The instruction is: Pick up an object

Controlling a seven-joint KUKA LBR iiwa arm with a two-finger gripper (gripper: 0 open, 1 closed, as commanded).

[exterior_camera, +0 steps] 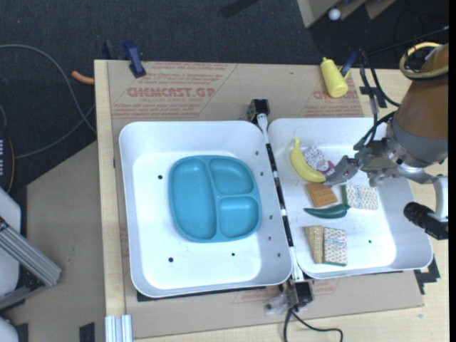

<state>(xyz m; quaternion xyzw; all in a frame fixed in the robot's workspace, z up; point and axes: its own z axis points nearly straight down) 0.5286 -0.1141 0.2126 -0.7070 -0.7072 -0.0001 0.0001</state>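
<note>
On the bench, the right bin (399,251) holds a banana (302,164) and pepper (328,211); the gripper (345,171) hangs above them, fingers spread, nothing between.

In the right-hand shallow white bin (399,251), a curved yellow plastic banana (301,164) lies near the wall shared with the other bin. A small crinkled wrapper with red and white print (315,157) touches the banana's outer side. Just below the banana lies an orange square cracker (321,194), then a dark green pepper (328,210), then two flat patterned packets (327,245). A pale printed packet (365,197) lies right of the cracker.
</note>
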